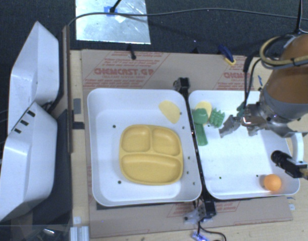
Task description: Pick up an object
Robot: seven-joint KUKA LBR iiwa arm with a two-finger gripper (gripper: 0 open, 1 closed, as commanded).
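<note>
1 green block (pixel 200 126) | long axis runs near-far | claw (pixel 230 128) state unclear

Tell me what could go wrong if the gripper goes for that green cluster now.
The green items and the yellow piece lie bunched against the right bin's left wall, so the gripper may hit the wall or nudge a neighbour. The orange ball could roll if bumped.

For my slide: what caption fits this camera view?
Gripper hovers near green toys in right bin; yellow divided plate fills left bin.
</note>
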